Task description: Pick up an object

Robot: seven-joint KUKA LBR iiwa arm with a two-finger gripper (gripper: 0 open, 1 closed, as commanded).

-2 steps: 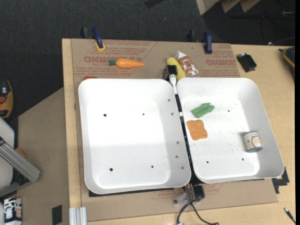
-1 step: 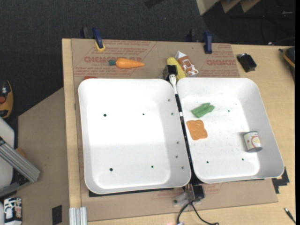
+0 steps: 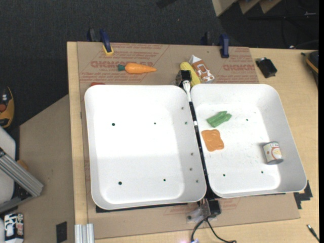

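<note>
While a green piece (image 3: 218,118) lies above an orange one (image 3: 212,139), the tool's state cannot be told.

Two white bins, the left bin (image 3: 136,146) and the right bin (image 3: 248,171), look like smooth plastic with a soft sheen. Under them the worktop (image 3: 167,59) reads as matt brown cardboard with red print. In the right bin, a small can (image 3: 273,152) shows a shiny metallic side, and the green piece (image 3: 219,118) and orange piece (image 3: 212,139) look matt.
</note>
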